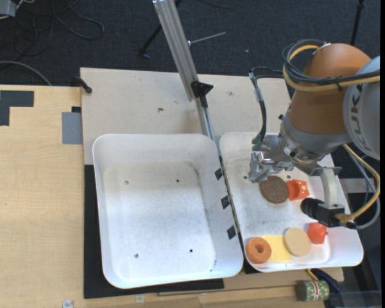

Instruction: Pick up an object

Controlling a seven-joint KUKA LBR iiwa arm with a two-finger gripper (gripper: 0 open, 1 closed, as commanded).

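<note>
The gripper (pixel 262 167) is seen right of centre, low over the right bin (pixel 240 147); whether it is parted or closed cannot be told. Just below it, a round brown disc (pixel 274 189) lies flat, with no long axis. Two small red pieces (pixel 297 188) are counted, one orange ring (pixel 258 249), one tan disc (pixel 298 242) on one yellow slab (pixel 277 253). The left bin (pixel 109 154) is at centre.
</note>
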